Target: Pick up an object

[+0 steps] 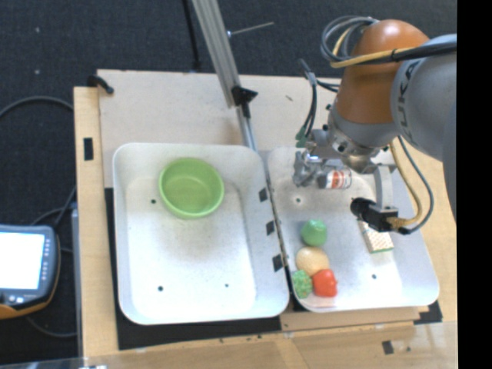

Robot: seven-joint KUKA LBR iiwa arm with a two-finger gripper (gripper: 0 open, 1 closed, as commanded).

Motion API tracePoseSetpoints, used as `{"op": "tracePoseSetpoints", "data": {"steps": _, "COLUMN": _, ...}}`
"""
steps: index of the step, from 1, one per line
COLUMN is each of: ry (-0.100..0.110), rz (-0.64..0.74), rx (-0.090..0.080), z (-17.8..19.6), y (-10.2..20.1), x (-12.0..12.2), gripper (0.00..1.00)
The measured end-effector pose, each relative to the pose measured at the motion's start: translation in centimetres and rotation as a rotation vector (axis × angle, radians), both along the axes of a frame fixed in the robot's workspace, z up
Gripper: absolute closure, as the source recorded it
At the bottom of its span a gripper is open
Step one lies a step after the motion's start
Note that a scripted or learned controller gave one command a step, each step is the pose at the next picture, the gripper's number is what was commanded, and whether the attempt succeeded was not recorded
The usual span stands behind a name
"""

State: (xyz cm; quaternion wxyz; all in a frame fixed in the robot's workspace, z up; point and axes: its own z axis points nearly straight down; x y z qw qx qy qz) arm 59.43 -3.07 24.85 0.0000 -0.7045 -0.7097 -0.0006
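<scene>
Over the right bin [415,279], gripper [309,167] hovers, finger spread impossible to tell; best descend squarely toward green ball [314,231] at six o'clock

Pale wooden bench [169,106] with two shallow white bins side by side: left bin [192,283], right bin [407,275].

- A small white canister [338,180] with a red band is seen lying on its side in the right bin [415,271], at its far end.
- A green ball [314,231], tan egg-shaped piece [311,260], red piece [325,283] and green piece [301,284] are clustered by the near-left wall.
- A pale flat block [377,241] lies apart, to their right.
</scene>
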Motion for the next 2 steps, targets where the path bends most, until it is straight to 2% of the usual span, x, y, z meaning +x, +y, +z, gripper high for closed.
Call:
{"op": "tracePoseSetpoints", "data": {"steps": 1, "ry": 0.001, "rz": -0.001, "rx": 0.000, "z": -0.6, "y": 4.7, "x": -0.9, "gripper": 1.00}}
{"op": "tracePoseSetpoints", "data": {"steps": 2, "ry": 0.000, "rz": 0.001, "rx": 0.001, "z": 0.4, "y": 10.1, "x": -1.1, "gripper": 1.00}}
